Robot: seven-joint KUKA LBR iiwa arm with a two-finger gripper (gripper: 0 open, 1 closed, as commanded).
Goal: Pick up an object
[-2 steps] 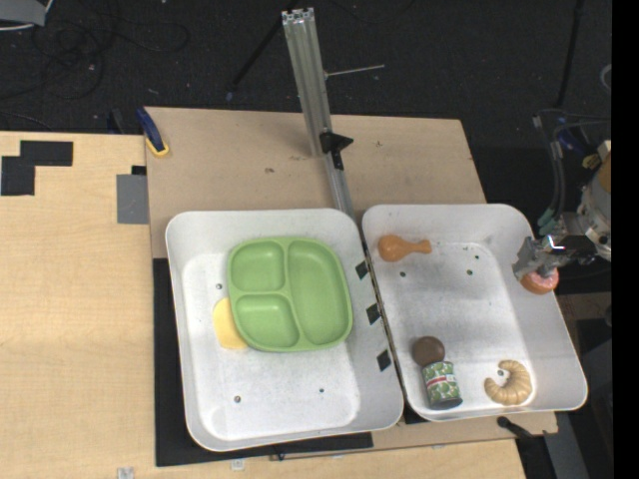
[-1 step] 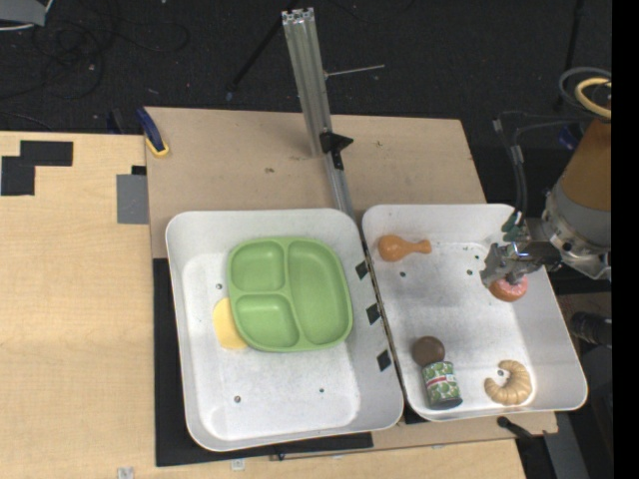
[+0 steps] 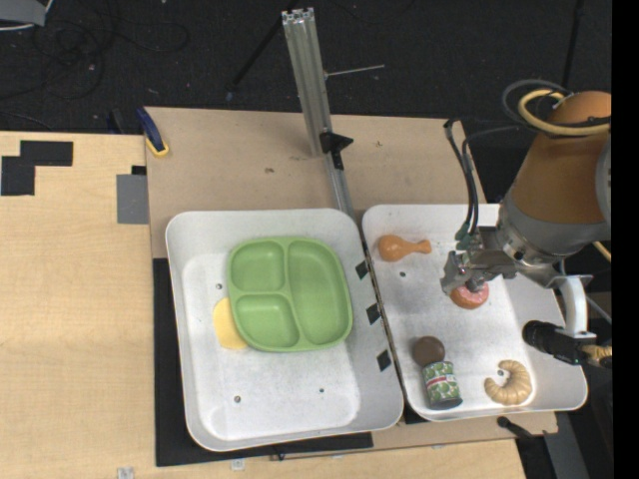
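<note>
Gripper [image 3: 467, 279]: we see it low in the right bin [image 3: 544, 392], directly over a pink-red object [image 3: 470, 295]; we cannot tell its opening or any hold.
Nearby: orange drumstick [image 3: 400, 248], brown puck [image 3: 428, 350], green can [image 3: 440, 384], croissant [image 3: 510, 381].
Left bin [image 3: 200, 387]: green divided plate [image 3: 290, 293] atop a yellow piece [image 3: 226, 325].

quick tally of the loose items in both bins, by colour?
Green: 2, divided plate and can
Yellow: 1, piece under the plate's edge
Orange: 1, drumstick-like toy
Red/pink: 1, item under the claw
Brown: 1, round lump
Tan: 1, croissant
Total: 7
</note>
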